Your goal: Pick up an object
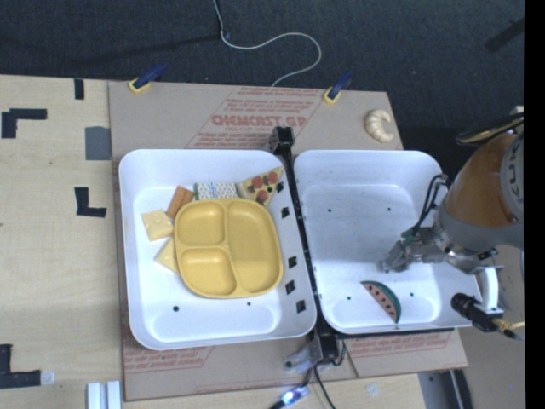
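Bench notes, taken from above at a slant.

Step in hand: the approach, as I judged it. Nothing was lifted. My arm (485, 198) reached in from the right over the right bin (341, 177), and my claw (400, 258) hung low above that bin's floor. Whether it was spread or pressed together I could not tell; it was too small and dark at that angle.

Nearest target: the watermelon slice (382, 299), flat on the right bin's floor, near the front wall, just below and a little left of my claw, apart from it. The next move, by my reckoning, called for a short shift toward the front wall, a drop over the slice, then a pinch across its narrow width. It lay thin and flat, so slipping off seemed the risk.

Surroundings, largest first:
- Cardboard sheet (255, 118) under both bins, on a pale bench top; dark floor behind.
- Left bin (213, 331), touching the right bin along the middle wall.
- Yellow divided plate (228, 247), in the left bin's centre.
- Toy food pieces tucked at the plate's far and left edges: a pizza slice (262, 184), a cracker (157, 224).
- White cable (272, 45) looping behind the right bin.
- Small pale lump (380, 124) on the cardboard beyond the right bin's far corner; I could not tell what it was.
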`<state>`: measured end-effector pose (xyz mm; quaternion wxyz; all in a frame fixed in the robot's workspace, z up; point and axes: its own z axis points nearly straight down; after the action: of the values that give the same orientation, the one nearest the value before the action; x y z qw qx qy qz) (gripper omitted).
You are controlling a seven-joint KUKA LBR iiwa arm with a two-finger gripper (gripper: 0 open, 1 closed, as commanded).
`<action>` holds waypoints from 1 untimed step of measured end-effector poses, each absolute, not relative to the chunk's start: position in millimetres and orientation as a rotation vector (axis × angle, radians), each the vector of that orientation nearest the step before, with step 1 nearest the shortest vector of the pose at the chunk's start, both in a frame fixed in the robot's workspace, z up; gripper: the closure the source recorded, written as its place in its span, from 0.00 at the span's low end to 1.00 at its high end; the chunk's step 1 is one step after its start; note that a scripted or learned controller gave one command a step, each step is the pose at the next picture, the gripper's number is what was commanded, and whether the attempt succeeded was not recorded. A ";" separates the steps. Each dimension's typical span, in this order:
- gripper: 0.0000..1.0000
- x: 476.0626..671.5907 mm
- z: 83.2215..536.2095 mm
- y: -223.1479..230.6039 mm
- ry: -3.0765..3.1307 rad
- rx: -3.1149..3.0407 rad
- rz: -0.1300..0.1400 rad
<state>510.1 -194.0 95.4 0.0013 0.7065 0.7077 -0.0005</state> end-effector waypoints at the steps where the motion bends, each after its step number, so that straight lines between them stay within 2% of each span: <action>1: 1.00 511.2 152.8 -203.2 2.219 2.219 0.002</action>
<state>511.2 -203.2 152.8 0.0017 0.7070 0.7072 0.0006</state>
